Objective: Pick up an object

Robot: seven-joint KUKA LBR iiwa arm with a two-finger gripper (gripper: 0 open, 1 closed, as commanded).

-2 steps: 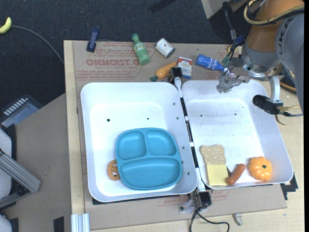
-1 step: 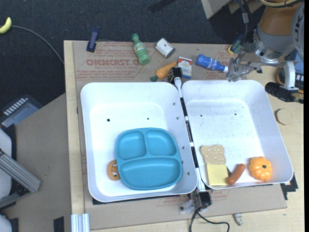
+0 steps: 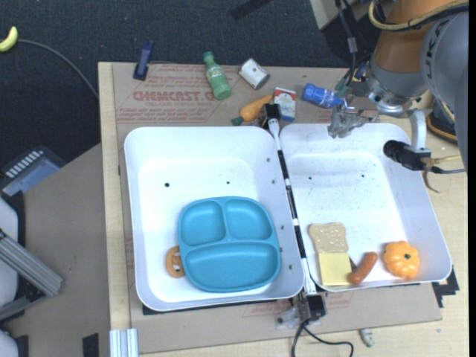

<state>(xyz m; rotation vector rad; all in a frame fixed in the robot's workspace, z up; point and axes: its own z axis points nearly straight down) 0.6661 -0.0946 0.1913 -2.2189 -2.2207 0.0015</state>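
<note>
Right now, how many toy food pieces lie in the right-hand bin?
4, all near its front edge: cracker, cheese slice just in front of it, sausage beside the cheese, pumpkin furthest right. None looks hidden.

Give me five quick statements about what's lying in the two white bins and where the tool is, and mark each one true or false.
1. The blue divided plate lies in the left bin. True.
2. The small orange pumpkin lies in the left bin. False: it sits in the right bin, near its front right corner.
3. The tool hangs over the far edge of the right bin. True.
4. The sausage is between the tool's fingers. False: it lies on the bin floor beside the yellow cheese slice.
5. The green bottle lies outside both bins, on the board behind them. True.
</note>
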